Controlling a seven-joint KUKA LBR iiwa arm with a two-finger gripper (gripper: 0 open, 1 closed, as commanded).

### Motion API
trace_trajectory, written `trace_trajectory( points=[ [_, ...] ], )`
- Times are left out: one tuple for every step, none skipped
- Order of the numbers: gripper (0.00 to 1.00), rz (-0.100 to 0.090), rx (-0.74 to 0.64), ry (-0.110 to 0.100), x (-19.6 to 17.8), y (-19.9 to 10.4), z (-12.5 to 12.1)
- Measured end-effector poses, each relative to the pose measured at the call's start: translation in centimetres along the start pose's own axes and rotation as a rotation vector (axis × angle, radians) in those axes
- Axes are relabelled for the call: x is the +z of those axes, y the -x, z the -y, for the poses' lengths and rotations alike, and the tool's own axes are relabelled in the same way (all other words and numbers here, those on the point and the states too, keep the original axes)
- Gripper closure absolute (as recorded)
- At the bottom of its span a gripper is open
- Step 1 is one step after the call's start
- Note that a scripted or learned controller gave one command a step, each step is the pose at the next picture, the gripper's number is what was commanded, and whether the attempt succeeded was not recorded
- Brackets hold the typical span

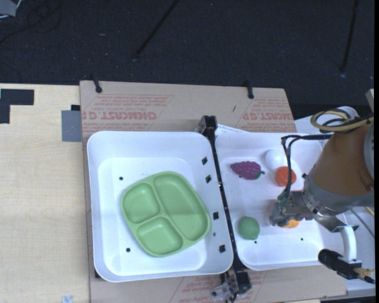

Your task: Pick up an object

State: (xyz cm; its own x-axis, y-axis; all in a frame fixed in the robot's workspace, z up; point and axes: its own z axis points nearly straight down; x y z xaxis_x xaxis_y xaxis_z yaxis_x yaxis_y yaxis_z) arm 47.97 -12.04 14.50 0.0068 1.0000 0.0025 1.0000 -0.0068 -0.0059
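Bins first: you have two shallow white ones side by side across the middle of the frame, resting on a cardboard sheet with mirrored red print. The left bin holds a light green divided plate with three compartments, lying flat and turned a little, near the bin's centre.

Look to the right bin for the loose items. A purple grape bunch lies in its upper middle. Just to the right of that sits a white ball, and touching or nearly touching it, lower right, an orange ball. A green ball sits low in the bin, close to the divider between the bins.

Your arm enters from the right edge, its orange band large in the frame. The gripper hangs low over the right bin, to the right of the green ball and below the orange ball. A small orange piece shows right at its tip, but you cannot tell whether it is actually gripped, nor how the pincer stands.
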Motion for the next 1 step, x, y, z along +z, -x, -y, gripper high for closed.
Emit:
trace_trajectory(
  points=[
    [1.0, 0.002, -0.008, 0.007, -4.34, -0.5, -0.22]
  ],
)
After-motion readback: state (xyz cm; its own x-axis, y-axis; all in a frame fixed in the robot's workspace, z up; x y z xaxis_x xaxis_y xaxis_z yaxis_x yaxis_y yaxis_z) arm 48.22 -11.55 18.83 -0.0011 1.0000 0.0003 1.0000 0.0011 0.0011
